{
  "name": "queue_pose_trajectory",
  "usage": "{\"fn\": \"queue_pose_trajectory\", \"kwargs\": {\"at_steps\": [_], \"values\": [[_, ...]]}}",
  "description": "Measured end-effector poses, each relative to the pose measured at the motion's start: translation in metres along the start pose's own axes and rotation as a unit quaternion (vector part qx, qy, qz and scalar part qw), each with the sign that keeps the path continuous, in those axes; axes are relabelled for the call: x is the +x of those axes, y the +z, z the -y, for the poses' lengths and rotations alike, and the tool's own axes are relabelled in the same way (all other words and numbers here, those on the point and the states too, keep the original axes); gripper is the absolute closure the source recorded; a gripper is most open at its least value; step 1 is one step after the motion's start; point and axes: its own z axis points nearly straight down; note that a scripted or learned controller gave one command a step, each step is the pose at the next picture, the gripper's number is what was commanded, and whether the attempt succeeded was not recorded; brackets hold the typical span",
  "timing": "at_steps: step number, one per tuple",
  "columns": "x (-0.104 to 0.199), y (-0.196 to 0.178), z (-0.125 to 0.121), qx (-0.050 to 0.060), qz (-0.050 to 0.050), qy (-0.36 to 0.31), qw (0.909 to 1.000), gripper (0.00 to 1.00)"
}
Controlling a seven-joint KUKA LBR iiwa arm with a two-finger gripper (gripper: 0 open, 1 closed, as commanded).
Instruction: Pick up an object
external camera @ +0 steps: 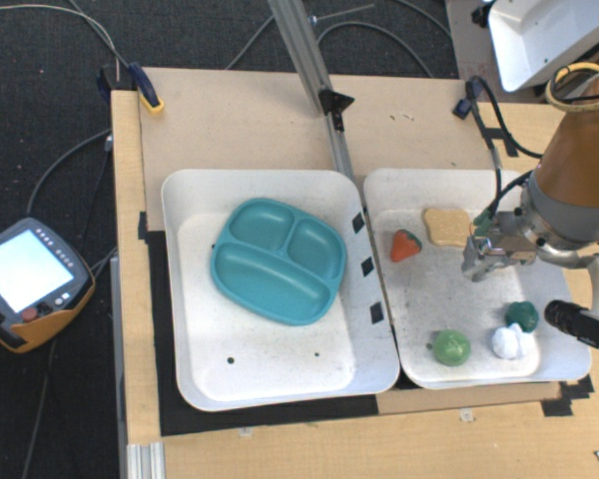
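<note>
The toast [446,227] is a tan, roughly square slice with rounded corners, lying flat on the floor of the right bin [419,357] near its far wall. It sits just beside the gripper [476,267], up and to the left of the fingertips, with its right edge close to the gripper's metal body; whether they touch cannot be told. Nothing shows between the fingers.

The strawberry [405,245], red with a green cap, lies left of the jaws, beside the toast's lower left corner. Below the jaws and a little left, a round green fruit [451,346] rests near the bin's front wall. Below and to the right lie a white piece [507,343] and, touching it from above, a dark green piece [522,316]; their shapes are too small to make out.

The gripper hangs low over the bin floor, its fingers pointing down. They read as a small grey cluster, and the gap between them is too blurred to judge, so wide or narrow cannot be told. The arm above is cut off by the right edge.

Well left of the jaws, the left bin [195,367] holds a teal tray [278,260] with three compartments.
</note>
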Motion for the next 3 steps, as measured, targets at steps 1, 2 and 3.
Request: {"fn": "queue_pose_trajectory", "kwargs": {"at_steps": [1, 2, 3], "values": [[0.06, 0.009, 0.002, 0.0, 0.0, 0.0, 1.0, 1.0], [0.115, 0.01, 0.008, 0.0, 0.0, 0.0, 1.0, 1.0], [0.174, 0.002, 0.003, -0.002, 0.0, -0.001, 1.0, 1.0]]}}
